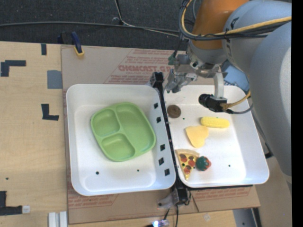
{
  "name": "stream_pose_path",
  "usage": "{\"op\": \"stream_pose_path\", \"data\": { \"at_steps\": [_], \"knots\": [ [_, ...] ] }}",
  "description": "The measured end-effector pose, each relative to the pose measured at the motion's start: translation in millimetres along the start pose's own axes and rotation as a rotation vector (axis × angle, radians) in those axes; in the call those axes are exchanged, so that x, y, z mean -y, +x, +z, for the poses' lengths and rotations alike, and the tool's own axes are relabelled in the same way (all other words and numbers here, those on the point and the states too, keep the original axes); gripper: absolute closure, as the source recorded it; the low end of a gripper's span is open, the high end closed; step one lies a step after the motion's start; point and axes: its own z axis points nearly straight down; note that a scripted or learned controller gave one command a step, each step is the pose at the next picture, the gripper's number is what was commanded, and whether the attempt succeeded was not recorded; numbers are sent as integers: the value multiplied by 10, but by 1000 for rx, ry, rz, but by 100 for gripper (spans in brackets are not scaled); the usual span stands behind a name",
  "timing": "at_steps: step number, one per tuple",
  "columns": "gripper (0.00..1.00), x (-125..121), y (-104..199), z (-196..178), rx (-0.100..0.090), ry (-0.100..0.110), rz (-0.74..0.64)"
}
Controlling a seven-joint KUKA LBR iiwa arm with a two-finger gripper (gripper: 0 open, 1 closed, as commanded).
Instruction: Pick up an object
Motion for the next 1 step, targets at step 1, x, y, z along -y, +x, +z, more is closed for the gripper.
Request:
{"op": "stream_pose_path", "data": {
  "at_steps": [1],
  "knots": [
    [100,-71,497,82,1,0,1]
  ]
}}
